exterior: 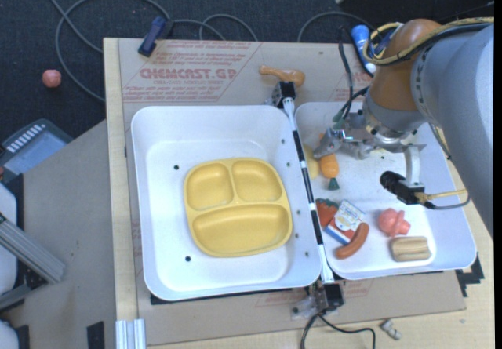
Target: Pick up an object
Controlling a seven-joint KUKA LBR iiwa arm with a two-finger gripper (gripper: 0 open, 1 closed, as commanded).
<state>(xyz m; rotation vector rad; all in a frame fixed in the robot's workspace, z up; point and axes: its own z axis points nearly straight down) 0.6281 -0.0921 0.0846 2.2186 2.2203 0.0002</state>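
Gripper (339, 140) hovers over the orange toy (329, 165); grip state unclear; better to descend straight toward 6 o'clock, centring it.

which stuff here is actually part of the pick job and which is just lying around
Job: gripper; orange toy; carrot; packet; sausage; pink toy; bread roll, all in the right bin.

Lying about: yellow tray in the left bin; red ball on the floor; blue clip.

Two white bins (157, 136), one yellow divided plate (235, 206), several toy foods (392, 222) (right bin)
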